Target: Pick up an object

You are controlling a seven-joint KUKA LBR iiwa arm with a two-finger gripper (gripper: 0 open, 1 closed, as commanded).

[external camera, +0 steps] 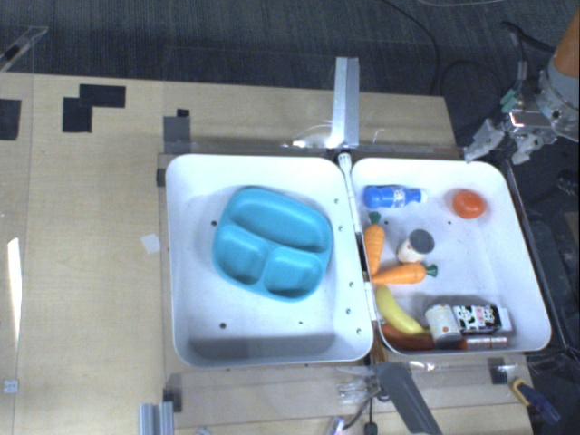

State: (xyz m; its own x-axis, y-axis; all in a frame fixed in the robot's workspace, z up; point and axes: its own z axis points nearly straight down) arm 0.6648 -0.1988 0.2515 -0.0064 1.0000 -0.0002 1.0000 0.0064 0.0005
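The right bin [530,270] holds a blue bottle [391,196], an orange ball [468,204], a small grey-and-white round piece [420,242], two carrots [373,243] [401,275], a banana [397,313], a printed can lying on its side [465,319] and a dark red stick [453,341] along the front wall. My gripper [498,150] hangs above the bin's far right corner, outside the rim, well apart from every object. Its fingers [480,140] are spread open and nothing sits between them.
A blue divided plate [272,243] lies in the left bin [190,315]. A metal post [346,98] stands behind the wall shared by the two bins. Black cables [426,25] run across the dark floor at the back.
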